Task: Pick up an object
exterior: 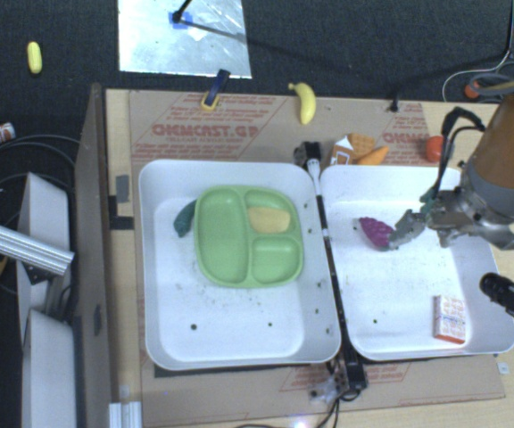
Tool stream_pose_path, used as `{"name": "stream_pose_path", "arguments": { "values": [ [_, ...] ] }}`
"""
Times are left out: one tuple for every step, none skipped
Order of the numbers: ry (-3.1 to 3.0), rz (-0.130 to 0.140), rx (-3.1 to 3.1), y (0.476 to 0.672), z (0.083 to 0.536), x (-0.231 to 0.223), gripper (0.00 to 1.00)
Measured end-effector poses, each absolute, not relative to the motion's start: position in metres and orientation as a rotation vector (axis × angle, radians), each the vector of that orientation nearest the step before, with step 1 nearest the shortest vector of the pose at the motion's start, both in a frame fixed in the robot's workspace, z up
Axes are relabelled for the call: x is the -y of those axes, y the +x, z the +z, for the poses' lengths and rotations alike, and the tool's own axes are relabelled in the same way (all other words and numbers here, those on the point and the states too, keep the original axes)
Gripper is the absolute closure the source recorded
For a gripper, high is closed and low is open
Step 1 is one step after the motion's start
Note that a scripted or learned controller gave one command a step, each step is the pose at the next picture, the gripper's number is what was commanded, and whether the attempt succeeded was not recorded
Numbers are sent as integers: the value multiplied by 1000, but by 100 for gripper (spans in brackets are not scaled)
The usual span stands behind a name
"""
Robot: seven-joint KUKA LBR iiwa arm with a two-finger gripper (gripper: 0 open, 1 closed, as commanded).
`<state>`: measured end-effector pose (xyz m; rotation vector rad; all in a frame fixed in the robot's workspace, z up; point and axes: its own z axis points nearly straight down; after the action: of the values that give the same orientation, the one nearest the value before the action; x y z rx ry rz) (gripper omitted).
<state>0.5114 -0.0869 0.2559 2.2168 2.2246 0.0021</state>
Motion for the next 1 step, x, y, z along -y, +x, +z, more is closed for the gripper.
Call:
{"name": "stream_pose_path", "arguments": {
  "values": [
    [2224,-5,-2223,548,147,115,0]
  ]
}}
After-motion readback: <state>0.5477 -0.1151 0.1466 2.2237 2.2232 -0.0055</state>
